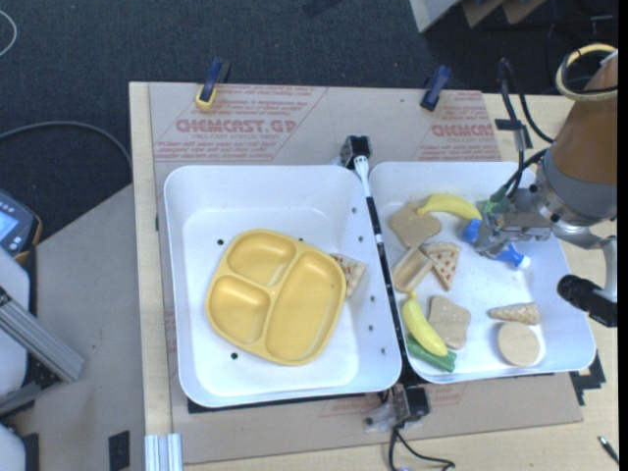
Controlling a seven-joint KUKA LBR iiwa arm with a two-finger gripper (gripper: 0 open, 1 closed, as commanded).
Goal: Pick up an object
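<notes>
Two white bins sit side by side on the bench. The left bin (186,263) fills the middle of the frame and holds a yellow divided plate (277,295) near its centre, with a cracker (349,271) just beside the plate's right edge.

The right bin (579,322) holds toy food. A banana (449,204) lies near its top, with a tan bread slice (413,227) just below and to the left. Under that come another toast piece (409,271) and a pizza wedge (444,263), touching or nearly so. A second banana (424,328) with a green end lies along the bin's lower left, beside a bread slice (450,320). At lower right a round cookie (518,343) sits just below a small pastry (515,313).

The gripper (502,232) reaches in from the right edge and hangs over the upper right part of the right bin, right at a blue object (495,245). Whether it is clenched, released or grasping the blue object cannot be told.
</notes>
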